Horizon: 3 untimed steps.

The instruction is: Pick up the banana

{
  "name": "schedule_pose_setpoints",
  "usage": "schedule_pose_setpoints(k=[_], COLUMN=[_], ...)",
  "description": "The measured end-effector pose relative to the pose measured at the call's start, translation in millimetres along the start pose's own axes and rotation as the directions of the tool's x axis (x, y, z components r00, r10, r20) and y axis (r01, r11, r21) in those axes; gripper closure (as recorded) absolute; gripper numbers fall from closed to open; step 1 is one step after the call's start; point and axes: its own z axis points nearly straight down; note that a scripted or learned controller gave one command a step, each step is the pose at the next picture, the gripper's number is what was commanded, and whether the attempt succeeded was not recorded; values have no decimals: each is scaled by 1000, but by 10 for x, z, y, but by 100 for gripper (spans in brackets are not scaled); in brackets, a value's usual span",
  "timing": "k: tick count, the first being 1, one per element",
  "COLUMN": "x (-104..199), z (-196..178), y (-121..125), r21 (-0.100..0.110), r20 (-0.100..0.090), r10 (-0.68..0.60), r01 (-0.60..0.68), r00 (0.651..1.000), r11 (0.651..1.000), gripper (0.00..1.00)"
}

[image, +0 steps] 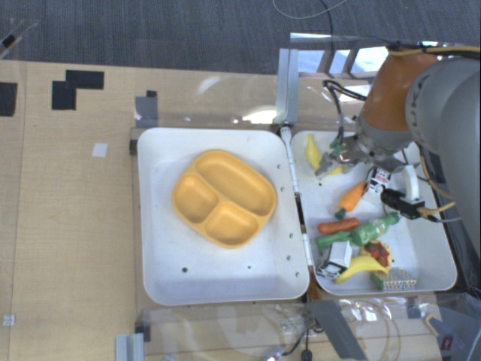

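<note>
Lying curved & yellow near right bin's front, banana (359,267); end effector (336,159) grip state unclear.

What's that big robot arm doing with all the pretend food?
The grey and orange robot arm is reaching into the right bin, which holds toy food. Its gripper hangs near the bin's far end, close to a small yellow piece. It is meant to pick up the banana, which lies untouched at the near end beside a carrot and green vegetables. The left bin holds a yellow divided plate.
</note>
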Motion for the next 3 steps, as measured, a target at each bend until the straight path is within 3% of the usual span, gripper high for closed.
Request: schedule_pose_setpoints(k=[1,2,3], x=[631,208,-258], z=[-1677,-893,-1767], y=[-324,-1018,-1267], r21=[6,9,5], r20=[-3,-7,-2], r10=[-22,-310,-295], r01=[22,310,295], r00=[1000,951,955], r11=[1000,951,955], gripper=[100,100,100])
